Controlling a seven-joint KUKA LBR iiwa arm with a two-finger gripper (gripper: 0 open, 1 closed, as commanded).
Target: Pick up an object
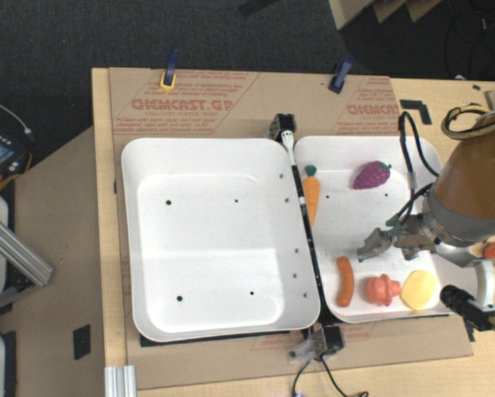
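Both shallow plastic bins [206, 238] are plain white with a few tiny dark dots. The right one's got a purple bumpy grape bunch [370, 174], an orange carrot with a green top [311, 197], a reddish-orange sausage [345, 280], a red-pink lumpy toy [382, 289] and a yellow lemon [419, 289]. Brown cardboard sheet [230, 98] has red lettering; the clamps on it are blue [340, 74].

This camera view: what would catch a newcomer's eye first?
Bright toy foods in the right bin: a purple berry at the back, a carrot along its left wall, and a sausage, red toy and lemon in front. The grey arm leans in from the right.
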